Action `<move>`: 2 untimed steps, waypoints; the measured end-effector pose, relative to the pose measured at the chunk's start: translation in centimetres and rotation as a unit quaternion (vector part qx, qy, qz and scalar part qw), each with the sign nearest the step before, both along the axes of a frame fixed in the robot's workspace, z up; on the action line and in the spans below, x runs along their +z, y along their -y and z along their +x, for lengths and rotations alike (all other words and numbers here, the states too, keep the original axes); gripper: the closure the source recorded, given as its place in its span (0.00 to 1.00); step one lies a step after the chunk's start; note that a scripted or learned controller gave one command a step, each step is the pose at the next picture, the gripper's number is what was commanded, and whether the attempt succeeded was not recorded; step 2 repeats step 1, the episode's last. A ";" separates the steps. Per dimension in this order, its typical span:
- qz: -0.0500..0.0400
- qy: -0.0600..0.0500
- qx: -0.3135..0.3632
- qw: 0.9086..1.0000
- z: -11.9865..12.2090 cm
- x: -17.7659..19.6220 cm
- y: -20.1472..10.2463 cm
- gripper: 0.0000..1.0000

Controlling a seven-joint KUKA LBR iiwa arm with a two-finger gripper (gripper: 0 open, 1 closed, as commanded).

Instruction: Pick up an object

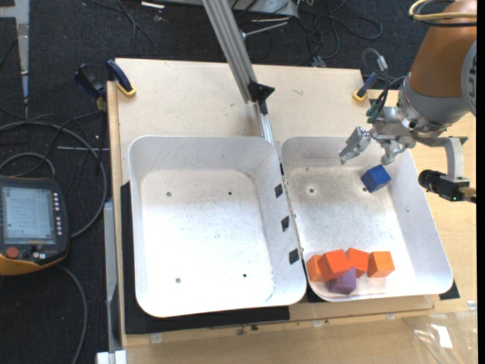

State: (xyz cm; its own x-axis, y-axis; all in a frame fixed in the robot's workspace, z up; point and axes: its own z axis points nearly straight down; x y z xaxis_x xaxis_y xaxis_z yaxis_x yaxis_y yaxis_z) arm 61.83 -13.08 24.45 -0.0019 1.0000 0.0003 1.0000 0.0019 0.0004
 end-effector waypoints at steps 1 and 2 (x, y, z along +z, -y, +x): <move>-0.003 0.004 -0.003 1.000 3.7 5.2 6.5 0.00; -0.003 0.004 -0.003 1.000 3.7 5.2 6.5 0.00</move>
